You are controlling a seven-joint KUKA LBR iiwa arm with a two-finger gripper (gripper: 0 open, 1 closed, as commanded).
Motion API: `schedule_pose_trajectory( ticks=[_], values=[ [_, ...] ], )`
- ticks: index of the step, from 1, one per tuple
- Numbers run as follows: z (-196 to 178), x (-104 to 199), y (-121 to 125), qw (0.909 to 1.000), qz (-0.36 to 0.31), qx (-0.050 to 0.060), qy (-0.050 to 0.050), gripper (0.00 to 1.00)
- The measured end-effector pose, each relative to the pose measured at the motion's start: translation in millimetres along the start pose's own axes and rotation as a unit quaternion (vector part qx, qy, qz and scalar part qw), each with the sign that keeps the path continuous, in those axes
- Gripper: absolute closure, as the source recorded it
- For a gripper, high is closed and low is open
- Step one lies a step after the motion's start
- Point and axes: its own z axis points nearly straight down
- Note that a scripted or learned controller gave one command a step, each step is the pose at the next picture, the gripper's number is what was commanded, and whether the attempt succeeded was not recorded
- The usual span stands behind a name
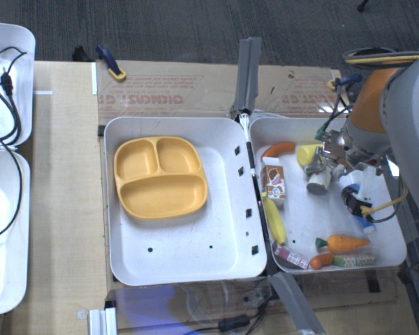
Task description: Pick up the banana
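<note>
The gripper hung low in the right bin, apart from the banana lying along its left wall.

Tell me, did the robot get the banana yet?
Not yet. The banana lies in the right bin, along its left wall below the little carton. The gripper is over the same bin, up and to the right of the banana, not touching it. Reaching, grabbing and lifting are all left.
</note>
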Motion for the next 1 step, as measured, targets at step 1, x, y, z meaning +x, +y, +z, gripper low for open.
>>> schedule_pose_trajectory(
  ticks=[1],
  values=[
    [-57.9,41.1,44.4,0.9997,0.024,-0.001,0.000,1.00]
  ],
)
